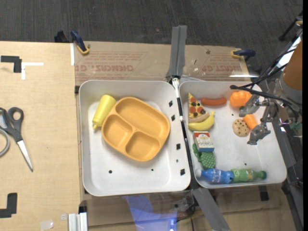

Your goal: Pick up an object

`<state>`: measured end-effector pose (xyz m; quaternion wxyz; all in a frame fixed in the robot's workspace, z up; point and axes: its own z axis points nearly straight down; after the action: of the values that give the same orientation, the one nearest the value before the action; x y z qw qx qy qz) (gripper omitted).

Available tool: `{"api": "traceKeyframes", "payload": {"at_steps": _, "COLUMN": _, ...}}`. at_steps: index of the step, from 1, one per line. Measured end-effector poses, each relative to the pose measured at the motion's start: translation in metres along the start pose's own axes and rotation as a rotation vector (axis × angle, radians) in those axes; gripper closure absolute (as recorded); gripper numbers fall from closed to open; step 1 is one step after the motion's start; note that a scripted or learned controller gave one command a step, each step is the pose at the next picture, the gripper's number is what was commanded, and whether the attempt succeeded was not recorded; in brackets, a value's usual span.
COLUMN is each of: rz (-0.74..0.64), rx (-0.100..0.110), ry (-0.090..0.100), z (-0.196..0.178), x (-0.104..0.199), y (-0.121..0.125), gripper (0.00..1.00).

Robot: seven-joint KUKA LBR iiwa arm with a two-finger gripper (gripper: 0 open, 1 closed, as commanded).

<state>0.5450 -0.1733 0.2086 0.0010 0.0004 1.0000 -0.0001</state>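
The tool (257,124) is hanging over the right side of the right bin (274,150), its two grey fingers pointing down and standing apart, one near the top by the orange piece and one lower toward the bin floor. Nothing is sitting between them, so the tool is open and gripping nothing. A small orange piece (250,121) is lying just beside the upper finger; whether the two are touching is hard to tell. A round cookie (239,127) is resting just left of that piece. Above them an orange fruit (240,98) is sitting near the bin's back wall, with a sausage (213,101) to its left.

Farther left in the same bin, a pizza slice (195,107) is lying above a banana (201,122), and a small carton (204,141) is lying below the banana. Along the front wall a blue bottle (216,176) and a green bottle (248,175) are lying end to end.

In the left bin (91,177) an orange divided plate (135,128) is resting tilted, with a yellow bottle (103,110) beside its upper left edge. Scissors (18,134) are lying on the counter (43,177) well to the left.
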Motion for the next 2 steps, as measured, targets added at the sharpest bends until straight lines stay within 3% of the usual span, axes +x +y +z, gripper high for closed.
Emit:
{"api": "traceKeyframes", "payload": {"at_steps": 1, "rz": -0.106, "rx": 0.001, "ry": -0.002, "z": 0.116, "x": -0.019, "y": -0.039, "gripper": 0.0}}
{"api": "traceKeyframes", "payload": {"at_steps": 2, "rz": -0.109, "rx": 0.005, "ry": -0.011, "z": 0.102, "x": -0.023, "y": -0.039, "gripper": 1.0}}
